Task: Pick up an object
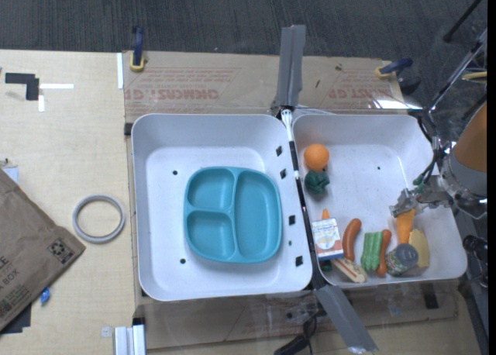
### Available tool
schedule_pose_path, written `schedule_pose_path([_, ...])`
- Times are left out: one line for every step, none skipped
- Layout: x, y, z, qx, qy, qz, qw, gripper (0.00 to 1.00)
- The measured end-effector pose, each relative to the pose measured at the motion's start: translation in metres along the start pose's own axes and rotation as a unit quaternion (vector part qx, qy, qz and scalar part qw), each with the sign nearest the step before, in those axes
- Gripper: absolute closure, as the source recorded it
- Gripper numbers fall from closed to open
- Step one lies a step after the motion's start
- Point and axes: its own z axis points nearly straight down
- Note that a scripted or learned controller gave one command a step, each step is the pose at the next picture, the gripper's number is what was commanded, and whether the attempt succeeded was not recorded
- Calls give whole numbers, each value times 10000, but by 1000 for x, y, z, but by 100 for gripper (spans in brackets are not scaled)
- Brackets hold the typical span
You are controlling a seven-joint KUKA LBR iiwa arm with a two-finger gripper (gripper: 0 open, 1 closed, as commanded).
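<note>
The right bin (364,148) holds several toy foods. An orange ball (315,156) lies near its left wall, with a dark green piece (316,182) just below it. Along the front lie a small printed box (326,237), a red sausage (351,236), a green pod (372,250), a thin orange stick (385,251), a round can (402,260) and a yellow piece (420,248). An orange carrot (404,227) stands at the right side. My gripper (404,205) hangs directly over the carrot's upper end, close to it or touching it.
The left bin (155,191) holds a teal divided plate (232,214). The arm (471,161) comes in over the right bin's right wall. On the bench to the left lie a grey tape ring (98,217) and a brown cardboard box (27,256).
</note>
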Motion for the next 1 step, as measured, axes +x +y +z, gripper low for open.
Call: schedule_pose_path([15,18,10,9,-18,727,9973,100])
